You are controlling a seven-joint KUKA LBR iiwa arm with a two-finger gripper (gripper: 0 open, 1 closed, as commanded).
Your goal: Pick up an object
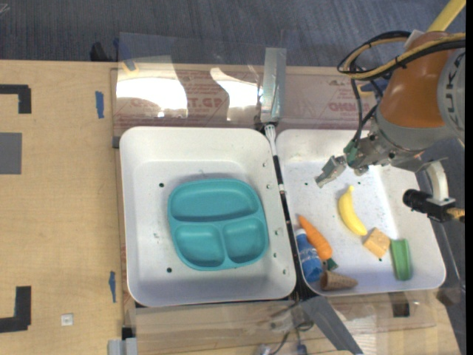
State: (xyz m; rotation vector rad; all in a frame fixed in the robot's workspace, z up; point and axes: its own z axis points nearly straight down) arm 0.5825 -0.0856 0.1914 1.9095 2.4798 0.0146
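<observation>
Just below claw, banana, apart

On my own arm, at the grey housing right of the orange band, I can read part of the maker's lettering, "KU", cut off by the frame edge. Behind the two white bins, the clear panel carries red printed lettering in two patches, one behind each bin, but glare and small size keep me from reading it.
</observation>
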